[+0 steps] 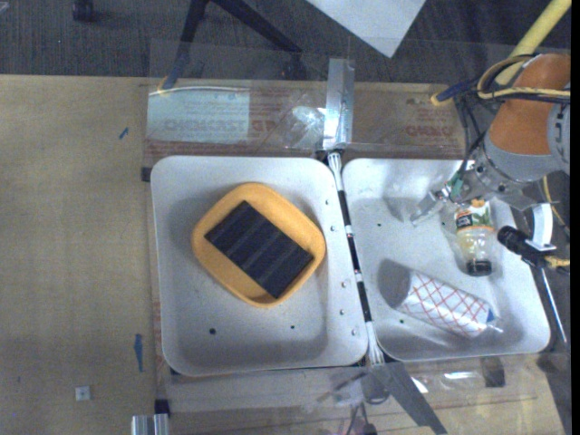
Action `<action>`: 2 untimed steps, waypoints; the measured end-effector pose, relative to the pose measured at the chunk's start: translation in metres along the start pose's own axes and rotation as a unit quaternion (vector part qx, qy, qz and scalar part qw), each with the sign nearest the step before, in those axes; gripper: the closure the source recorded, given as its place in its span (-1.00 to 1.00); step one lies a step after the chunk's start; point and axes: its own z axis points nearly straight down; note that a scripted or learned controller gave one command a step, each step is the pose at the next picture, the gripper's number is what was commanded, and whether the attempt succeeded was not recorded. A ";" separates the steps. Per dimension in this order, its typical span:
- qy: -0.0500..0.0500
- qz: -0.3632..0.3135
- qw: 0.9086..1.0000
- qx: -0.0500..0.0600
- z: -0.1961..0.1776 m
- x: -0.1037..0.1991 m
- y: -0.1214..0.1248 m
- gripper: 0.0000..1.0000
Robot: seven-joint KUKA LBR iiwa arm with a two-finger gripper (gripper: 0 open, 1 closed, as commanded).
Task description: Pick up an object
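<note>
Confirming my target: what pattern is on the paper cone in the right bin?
Red crosshatch on white paper cone, seen in the camera view.

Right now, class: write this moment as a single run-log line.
arm: over right bin | gripper: above small bottle | also there: checkered paper cup | left bin: yellow tray
</note>
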 end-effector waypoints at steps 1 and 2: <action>0.000 0.000 1.000 0.000 0.000 0.000 0.001 -1.00; -0.019 -0.173 0.985 0.005 -0.056 -0.003 -0.017 -1.00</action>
